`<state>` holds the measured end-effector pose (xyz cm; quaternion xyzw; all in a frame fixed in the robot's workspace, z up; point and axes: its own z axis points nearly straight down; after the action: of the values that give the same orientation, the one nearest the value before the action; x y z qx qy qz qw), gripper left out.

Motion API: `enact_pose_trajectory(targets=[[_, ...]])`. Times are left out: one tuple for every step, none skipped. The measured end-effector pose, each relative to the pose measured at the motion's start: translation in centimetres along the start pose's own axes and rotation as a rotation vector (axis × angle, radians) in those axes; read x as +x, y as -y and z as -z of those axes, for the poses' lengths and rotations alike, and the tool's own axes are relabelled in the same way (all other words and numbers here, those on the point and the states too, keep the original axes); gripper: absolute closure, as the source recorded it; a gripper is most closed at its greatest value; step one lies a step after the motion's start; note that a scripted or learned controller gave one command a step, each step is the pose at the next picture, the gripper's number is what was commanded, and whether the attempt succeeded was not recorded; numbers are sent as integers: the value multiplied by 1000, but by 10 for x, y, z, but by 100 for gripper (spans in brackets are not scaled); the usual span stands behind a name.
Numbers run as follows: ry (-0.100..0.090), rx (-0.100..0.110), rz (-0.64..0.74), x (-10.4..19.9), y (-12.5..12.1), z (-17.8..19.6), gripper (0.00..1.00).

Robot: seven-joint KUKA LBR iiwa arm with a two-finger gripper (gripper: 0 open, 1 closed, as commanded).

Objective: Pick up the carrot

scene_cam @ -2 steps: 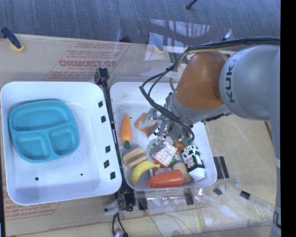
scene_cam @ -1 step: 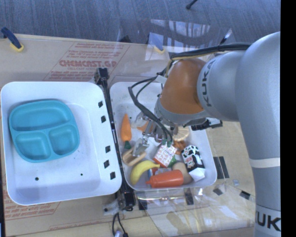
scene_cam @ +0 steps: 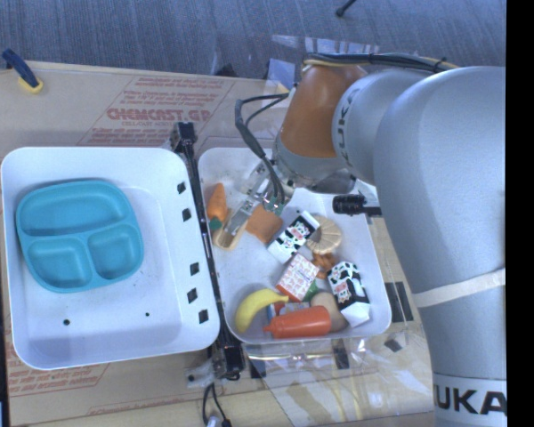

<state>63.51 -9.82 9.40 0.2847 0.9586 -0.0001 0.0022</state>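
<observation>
Grey ribbed floor (scene_cam: 116, 12) beyond bench; brown cardboard sheet (scene_cam: 116, 105) under bins.

The grey arm (scene_cam: 427, 203) reaches in over the right bin (scene_cam: 215, 163). Its gripper (scene_cam: 242, 221) hangs low just beside the carrot (scene_cam: 216, 203), which lies by the bin's left wall; whether they touch is hard to tell. A banana (scene_cam: 254, 308) lies near the front. The left bin (scene_cam: 89, 341) holds a blue tray (scene_cam: 76, 232).
</observation>
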Motion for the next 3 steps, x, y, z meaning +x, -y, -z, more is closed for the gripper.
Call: enact_pose_trajectory(targets=[[-3,8,-216,5,3,0,0],[5,-11,-150,47,-97,106,0],[-5,2,142,82,-55,98,0]])
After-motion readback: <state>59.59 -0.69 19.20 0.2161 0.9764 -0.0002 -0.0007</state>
